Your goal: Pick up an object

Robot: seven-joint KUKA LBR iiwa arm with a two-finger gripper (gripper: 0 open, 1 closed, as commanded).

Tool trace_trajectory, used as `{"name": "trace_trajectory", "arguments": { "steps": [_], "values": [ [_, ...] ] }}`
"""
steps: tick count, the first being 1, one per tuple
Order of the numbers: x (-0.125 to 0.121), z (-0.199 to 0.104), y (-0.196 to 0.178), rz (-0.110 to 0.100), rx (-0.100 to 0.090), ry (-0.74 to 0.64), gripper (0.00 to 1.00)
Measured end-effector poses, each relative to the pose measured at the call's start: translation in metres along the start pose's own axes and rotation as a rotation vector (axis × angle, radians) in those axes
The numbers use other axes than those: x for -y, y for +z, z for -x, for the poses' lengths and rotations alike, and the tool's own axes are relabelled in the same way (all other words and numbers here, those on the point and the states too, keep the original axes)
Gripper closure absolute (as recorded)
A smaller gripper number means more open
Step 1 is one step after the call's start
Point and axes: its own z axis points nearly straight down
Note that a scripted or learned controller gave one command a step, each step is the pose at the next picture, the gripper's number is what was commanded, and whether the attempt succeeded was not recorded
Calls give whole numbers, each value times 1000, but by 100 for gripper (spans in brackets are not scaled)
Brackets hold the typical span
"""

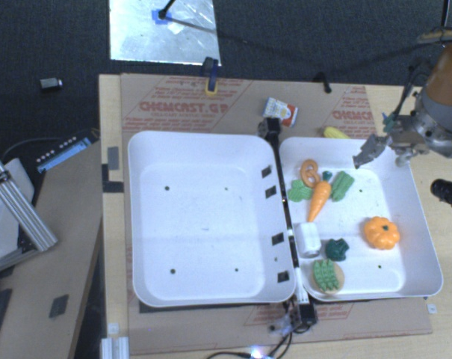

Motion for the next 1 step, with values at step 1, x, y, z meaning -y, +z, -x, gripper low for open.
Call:
{"name": "trace_trajectory", "arguments": {
  "steps": [1],
  "values": [
    [-14,-67,171,-4,-4,-6,0]
  ]
}}
